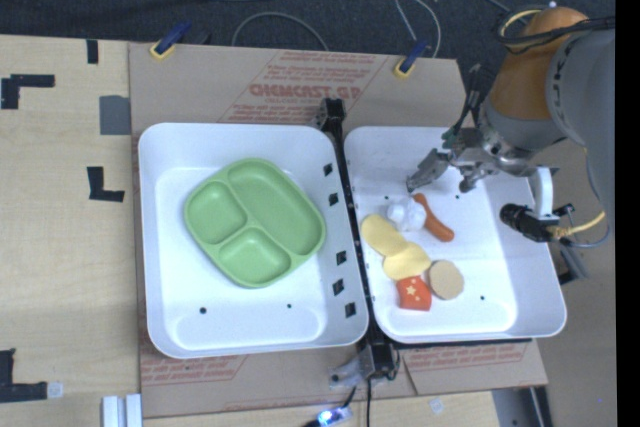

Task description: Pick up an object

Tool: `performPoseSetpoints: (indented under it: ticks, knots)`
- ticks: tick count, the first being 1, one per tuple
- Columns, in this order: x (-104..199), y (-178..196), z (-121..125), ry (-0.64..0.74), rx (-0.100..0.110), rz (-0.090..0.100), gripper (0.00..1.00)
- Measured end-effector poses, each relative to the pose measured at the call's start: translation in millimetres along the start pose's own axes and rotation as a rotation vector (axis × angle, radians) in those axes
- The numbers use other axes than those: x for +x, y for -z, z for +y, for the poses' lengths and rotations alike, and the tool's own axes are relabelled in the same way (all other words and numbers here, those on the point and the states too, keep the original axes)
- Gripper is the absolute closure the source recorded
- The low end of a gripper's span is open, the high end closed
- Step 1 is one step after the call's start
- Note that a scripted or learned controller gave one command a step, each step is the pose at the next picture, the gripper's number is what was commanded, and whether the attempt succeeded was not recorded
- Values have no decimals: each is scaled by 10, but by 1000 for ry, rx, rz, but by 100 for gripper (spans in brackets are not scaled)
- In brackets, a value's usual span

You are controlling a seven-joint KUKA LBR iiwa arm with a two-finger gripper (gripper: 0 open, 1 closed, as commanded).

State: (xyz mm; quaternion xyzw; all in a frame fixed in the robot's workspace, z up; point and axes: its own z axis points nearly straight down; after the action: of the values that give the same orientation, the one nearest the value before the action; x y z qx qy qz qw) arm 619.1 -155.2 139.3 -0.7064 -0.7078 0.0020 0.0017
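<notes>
Orange toy carrot (434, 219), a slim tapered plastic piece, lies in the right white bin (520, 275) with its long axis running diagonally from upper left to lower right, beside a small white lump (402, 213). Below it sit two yellow potato-like pieces (392, 248), a tan round piece (446, 279) and a red block (414, 293), while the left white bin (165, 215) holds a green divided plastic plate (254, 222). Just above the carrot, the two-finger gripper (447, 174) hovers with fingers spread, pinching nothing.
</notes>
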Motion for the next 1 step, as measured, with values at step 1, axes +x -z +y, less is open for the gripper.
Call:
performPoseSetpoints:
  ticks: [1]
  knots:
    - [8, -537, -6, 0, -2, -1, 0]
